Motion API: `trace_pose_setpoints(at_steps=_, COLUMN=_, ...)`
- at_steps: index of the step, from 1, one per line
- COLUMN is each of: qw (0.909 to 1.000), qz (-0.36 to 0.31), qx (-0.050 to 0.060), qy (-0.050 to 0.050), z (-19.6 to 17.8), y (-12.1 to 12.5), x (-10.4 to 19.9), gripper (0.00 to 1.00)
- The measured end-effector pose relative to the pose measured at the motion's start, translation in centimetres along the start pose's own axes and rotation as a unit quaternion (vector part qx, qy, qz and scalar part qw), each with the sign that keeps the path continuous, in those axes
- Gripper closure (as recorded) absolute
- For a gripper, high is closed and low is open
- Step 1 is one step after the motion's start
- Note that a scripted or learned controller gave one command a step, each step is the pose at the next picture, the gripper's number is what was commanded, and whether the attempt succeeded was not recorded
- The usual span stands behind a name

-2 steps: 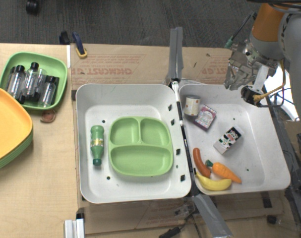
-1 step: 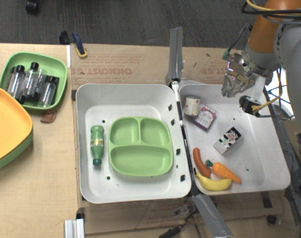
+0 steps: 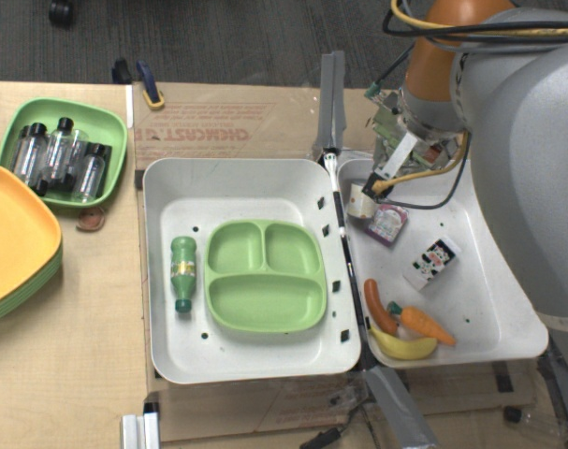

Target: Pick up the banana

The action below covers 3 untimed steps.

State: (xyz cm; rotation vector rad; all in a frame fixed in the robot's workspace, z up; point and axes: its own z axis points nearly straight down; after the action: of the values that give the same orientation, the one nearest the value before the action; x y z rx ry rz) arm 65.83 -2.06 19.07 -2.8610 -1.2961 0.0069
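The yellow banana [image 3: 405, 347] lies at the near edge of the right bin [image 3: 508, 330], partly under an orange carrot [image 3: 426, 325] and next to a red sausage [image 3: 378, 305]. My gripper [image 3: 362, 200] hangs over the far left corner of that bin, well away from the banana, close to a purple packet [image 3: 388, 224]. I see nothing held in it.
A small white carton [image 3: 431, 261] lies mid right bin. The left bin [image 3: 162, 344] holds a green divided plate [image 3: 265, 277] and a green bottle [image 3: 182, 271]. On the bench to the left are a green tray of bottles [image 3: 64, 152] and stacked orange plates [image 3: 12, 241].
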Motion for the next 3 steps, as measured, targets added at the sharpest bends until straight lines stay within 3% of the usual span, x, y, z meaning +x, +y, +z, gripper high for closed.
trace_pose_setpoints(at_steps=1, qw=0.9863, qz=-0.165, qx=-0.001, qy=0.000, z=-6.3, y=1.2, x=-3.3, gripper=1.00)
trace_pose_setpoints(at_steps=2, qw=0.9798, qz=-0.200, qx=0.000, qy=0.000, z=-2.0, y=3.5, x=-4.1, gripper=1.00)
trace_pose_setpoints(at_steps=3, qw=0.9645, qz=-0.264, qx=0.000, qy=0.000, z=0.0, y=-2.6, x=3.0, gripper=1.00)
